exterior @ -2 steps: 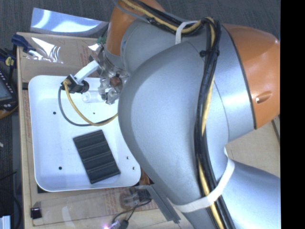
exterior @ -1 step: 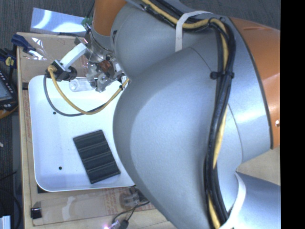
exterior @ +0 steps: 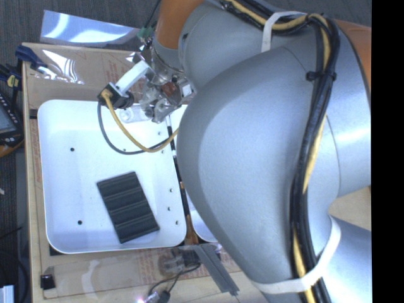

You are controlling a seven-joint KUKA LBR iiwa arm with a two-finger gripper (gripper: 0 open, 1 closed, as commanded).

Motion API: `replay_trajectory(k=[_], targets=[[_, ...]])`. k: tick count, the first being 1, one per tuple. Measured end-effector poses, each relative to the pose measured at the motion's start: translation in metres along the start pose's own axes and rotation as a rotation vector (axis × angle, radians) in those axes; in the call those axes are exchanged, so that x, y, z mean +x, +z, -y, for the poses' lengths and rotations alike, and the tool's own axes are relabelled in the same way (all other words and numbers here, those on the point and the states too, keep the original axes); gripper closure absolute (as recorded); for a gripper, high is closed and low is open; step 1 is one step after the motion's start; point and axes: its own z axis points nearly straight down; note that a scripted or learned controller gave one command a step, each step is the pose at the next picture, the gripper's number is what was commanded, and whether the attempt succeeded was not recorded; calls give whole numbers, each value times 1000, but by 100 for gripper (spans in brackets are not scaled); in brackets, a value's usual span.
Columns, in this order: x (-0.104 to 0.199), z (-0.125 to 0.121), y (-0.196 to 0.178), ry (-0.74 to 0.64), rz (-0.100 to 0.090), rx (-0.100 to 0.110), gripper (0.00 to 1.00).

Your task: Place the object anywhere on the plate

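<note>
A dark grey ribbed rectangular slab (exterior: 126, 207) lies flat in the lower middle of the left white bin (exterior: 63, 169), turned at a slant. My gripper (exterior: 151, 103) hangs over the bin's far right corner, well above and behind the slab and apart from it. A white bracket and a looping yellow-and-black cable (exterior: 126, 145) hang off the wrist. I cannot make out anything held at the gripper. The right bin (exterior: 201, 227) is almost wholly hidden by the arm.
The big grey arm body (exterior: 271, 144) covers the right half of the view. Shiny foil (exterior: 69, 36) lies behind the left bin. Loose wires and a small bracket (exterior: 183, 261) sit on the bench in front of the bins.
</note>
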Motion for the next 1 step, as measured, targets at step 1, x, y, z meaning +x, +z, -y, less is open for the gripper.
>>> replay_trajectory(k=[1], targets=[[-13,-3,75,-352,0,0,100]])
